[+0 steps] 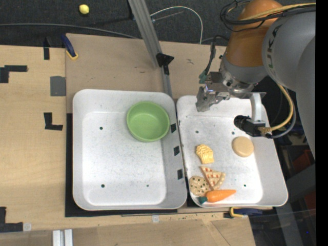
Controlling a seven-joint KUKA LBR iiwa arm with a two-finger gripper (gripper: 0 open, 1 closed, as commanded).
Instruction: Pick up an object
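Here the gripper (205, 102) hangs over the far left corner of the right bin (266, 188), its two short fingers pointing down close together, with nothing between them. The gap between them looks narrow, though the slant of the view makes that hard to judge finely.

All the loose things lie nearer the camera than the gripper, in the same bin. The closest is the yellow fries toy (204, 153), almost straight below the gripper in the view and well apart from it. The tan bun (243, 146) sits to the gripper's right and nearer the camera, just beside the black cable fitting (246, 124) that hangs from the wrist. Farther toward the near rim come the pizza slice (212, 177), the round cookie (197, 185) touching it on its left, and the carrot (221, 195) just beyond them against the near wall.

To the gripper's left, across the shared rims, the green bowl (148, 121) stands upright in the far right part of the left bin (92, 152). A small yellow ball (84, 8) lies far off on the dark floor beyond the bench (31, 137).
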